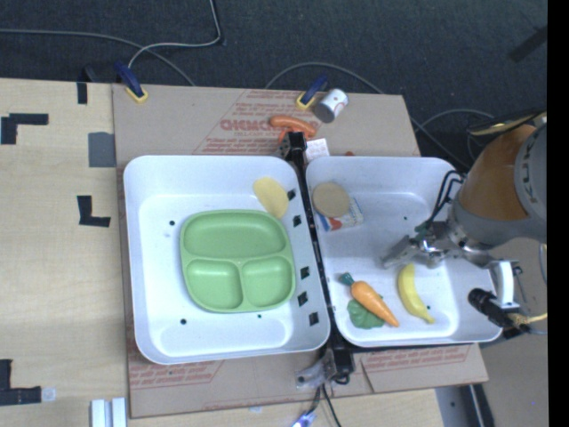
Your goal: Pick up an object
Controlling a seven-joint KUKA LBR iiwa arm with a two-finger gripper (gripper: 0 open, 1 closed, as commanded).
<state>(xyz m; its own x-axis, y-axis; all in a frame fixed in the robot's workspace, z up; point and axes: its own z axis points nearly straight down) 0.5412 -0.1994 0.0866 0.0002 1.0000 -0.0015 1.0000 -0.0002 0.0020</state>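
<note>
Where the right bin (444, 172) dips — claw (397, 254) just above the banana (412, 294); grip state unclear.

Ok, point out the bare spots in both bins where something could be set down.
Left bin: the white strip along its left wall and the floor below the green divided plate. Right bin: open floor between the round brown item and the claw. Crowded: the near end, where carrot and banana lie beside the claw.
</note>
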